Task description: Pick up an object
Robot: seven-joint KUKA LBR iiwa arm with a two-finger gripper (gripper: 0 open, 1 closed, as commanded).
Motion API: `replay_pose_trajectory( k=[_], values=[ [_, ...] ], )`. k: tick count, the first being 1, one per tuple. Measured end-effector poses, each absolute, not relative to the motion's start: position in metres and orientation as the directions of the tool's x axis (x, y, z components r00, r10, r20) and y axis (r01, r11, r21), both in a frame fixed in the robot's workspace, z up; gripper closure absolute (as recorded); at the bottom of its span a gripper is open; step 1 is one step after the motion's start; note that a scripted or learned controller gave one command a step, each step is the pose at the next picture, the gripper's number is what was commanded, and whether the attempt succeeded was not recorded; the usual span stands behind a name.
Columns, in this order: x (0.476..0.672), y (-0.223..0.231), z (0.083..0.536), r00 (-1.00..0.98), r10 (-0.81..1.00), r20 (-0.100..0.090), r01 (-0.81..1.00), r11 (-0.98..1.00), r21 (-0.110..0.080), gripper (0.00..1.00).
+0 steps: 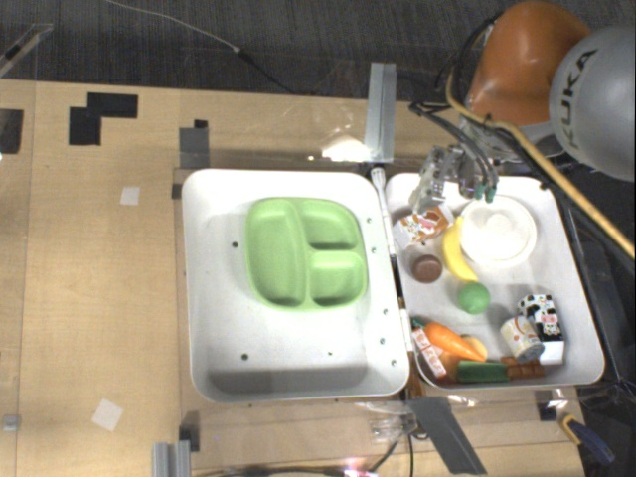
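- A pale wooden desk [89, 296] is seen from above, with black square marks near its upper left and dark carpeted floor [248, 18] beyond its far edge, where a thin cable is laid.
- 2 shallow white bins are set side by side on the desk, touching along their inner rims.
- The left bin [214, 356] is occupied by 1 green divided tray [303, 251], turned upside down, near the bin's middle.
- The right bin [581, 341] is crowded with small things.
- A white bowl [497, 232] is placed in its upper part, with a yellow banana [455, 256] curved against the bowl's left side.
- A small printed packet [419, 227] lies at the upper left, and a brown round piece [427, 267] is just below it.
- A green ball [473, 297] is found near the middle.
- An orange carrot [455, 343] and a dark green piece [481, 372] lie along the lower rim.
- A black-and-white patterned carton [542, 318] and a small can [520, 337] are seen at the lower right, touching.
- The grey arm [596, 87], with its orange band, is reached in from the upper right.
- The pincer [452, 172] is held over the right bin's upper left, just above the printed packet; whether it is apart or together cannot be told, and nothing is seen clamped in it.
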State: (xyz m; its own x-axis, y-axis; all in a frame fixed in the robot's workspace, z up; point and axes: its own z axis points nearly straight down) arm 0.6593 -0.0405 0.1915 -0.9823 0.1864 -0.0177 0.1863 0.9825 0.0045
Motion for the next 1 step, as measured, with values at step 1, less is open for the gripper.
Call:
replay_pose_trajectory(
  k=[1],
  values=[
    [0.6659,-0.0637,0.2179,-0.97,0.241,-0.012,0.241,0.97,0.002,1.0]
  ],
)
